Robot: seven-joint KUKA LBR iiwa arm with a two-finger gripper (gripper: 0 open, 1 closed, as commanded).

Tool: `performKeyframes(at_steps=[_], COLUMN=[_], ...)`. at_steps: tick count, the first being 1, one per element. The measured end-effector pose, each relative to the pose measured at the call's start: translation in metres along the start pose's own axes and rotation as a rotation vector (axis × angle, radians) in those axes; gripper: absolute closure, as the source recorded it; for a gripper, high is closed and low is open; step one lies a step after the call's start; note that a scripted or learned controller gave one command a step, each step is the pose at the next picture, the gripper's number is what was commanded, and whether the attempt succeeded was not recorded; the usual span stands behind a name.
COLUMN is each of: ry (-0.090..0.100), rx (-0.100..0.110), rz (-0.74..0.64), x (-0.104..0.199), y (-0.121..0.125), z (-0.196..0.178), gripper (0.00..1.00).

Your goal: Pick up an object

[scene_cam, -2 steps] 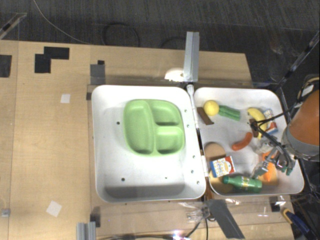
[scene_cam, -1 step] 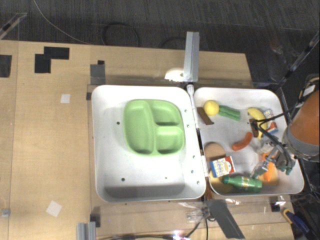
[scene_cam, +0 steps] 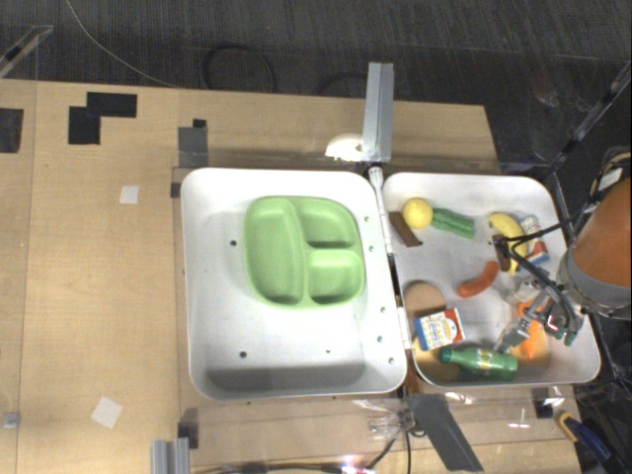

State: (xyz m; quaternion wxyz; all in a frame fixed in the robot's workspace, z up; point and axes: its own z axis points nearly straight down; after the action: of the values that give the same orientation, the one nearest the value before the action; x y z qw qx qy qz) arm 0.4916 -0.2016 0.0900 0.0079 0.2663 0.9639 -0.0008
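The right bin holds several small objects. A yellow lemon lies beside a green cylinder at the back, with a banana to their right. A red sausage sits mid-bin. Near the front lie a small carton, a green bottle and an orange piece. My gripper reaches in from the right, low over the bin's front right corner, just above the orange piece and next to the bottle's right end. Its tip blends into the clutter.
The left bin carries a green divided plate. A brown block and a tan round piece lie along the right bin's left side. A metal post stands behind the bins. Black cables cross the right bin's back right.
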Motion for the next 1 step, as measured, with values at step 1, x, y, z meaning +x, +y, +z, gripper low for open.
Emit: performKeyframes(at_steps=[1], ry=[0.002], rx=[-0.002], rz=[0.028], x=[-0.0009], y=[-0.0015], z=[0.0002], gripper=[0.0])
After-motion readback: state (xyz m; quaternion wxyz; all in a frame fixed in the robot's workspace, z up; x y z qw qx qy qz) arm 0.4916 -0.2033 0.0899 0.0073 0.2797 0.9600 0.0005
